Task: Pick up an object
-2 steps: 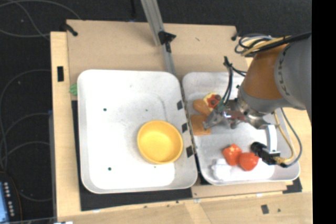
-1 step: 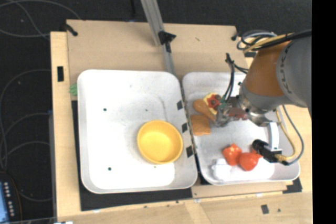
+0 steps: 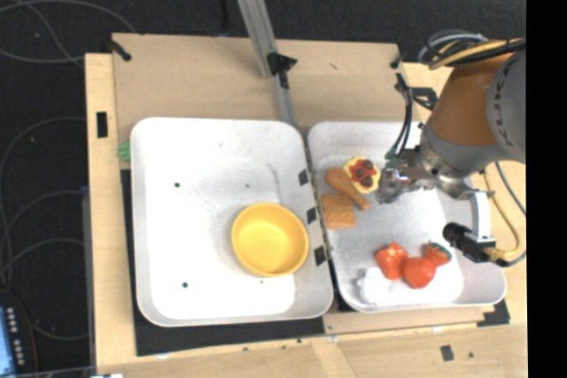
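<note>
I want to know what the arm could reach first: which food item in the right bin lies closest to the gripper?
The small yellow piece with red spots, just left of the gripper. The brown pieces and red ones lie farther off.

The light was bright and even from above. The two white bins (image 3: 221, 146) shone almost too white, with little detail. Shadows were soft and small. The dark floor (image 3: 53, 13) looked nearly black. The whole picture was a bit fuzzy and grainy.
</note>
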